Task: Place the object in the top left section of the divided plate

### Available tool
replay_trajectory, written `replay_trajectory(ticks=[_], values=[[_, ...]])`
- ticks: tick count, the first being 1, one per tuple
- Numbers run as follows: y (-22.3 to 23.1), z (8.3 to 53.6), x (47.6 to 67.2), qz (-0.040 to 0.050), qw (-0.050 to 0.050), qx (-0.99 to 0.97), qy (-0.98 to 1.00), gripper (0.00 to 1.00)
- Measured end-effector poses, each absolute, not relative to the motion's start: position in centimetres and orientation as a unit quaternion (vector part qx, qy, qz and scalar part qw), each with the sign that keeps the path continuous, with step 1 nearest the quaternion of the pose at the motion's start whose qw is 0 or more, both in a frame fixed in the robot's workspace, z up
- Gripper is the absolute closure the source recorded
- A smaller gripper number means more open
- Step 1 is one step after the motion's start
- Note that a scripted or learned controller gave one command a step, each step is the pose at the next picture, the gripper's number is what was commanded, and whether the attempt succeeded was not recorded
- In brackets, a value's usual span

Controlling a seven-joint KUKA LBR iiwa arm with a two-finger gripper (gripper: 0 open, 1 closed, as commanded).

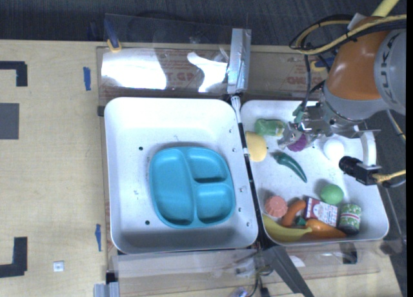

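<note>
The blue divided plate (191, 186) lies in the left bin (122, 160), with one long section on its left and two smaller ones on its right; nothing rests in any of them. My gripper (298, 128) hangs over the upper middle of the right bin (381, 225), below the orange wrist band. A small purple toy (296, 143) sits directly under the gripper tip, touching or nearly touching it; I cannot tell whether it is held.
In the right bin lie a green vegetable (268, 126), a yellow lemon (256, 147), a green chili (290, 165), a white egg (333, 148), a lime (332, 194), a banana (287, 231), a red carton (321, 212) and a green can (350, 217).
</note>
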State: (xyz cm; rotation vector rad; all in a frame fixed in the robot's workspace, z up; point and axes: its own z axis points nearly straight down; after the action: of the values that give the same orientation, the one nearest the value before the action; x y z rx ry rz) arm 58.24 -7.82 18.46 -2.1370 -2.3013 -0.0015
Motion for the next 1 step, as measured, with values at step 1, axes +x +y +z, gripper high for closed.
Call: replay_trajectory(ticks=[1], values=[[3.83, 18.41, 59.52, -0.0014, 0.001, -0.676, -0.737, 1.00]])
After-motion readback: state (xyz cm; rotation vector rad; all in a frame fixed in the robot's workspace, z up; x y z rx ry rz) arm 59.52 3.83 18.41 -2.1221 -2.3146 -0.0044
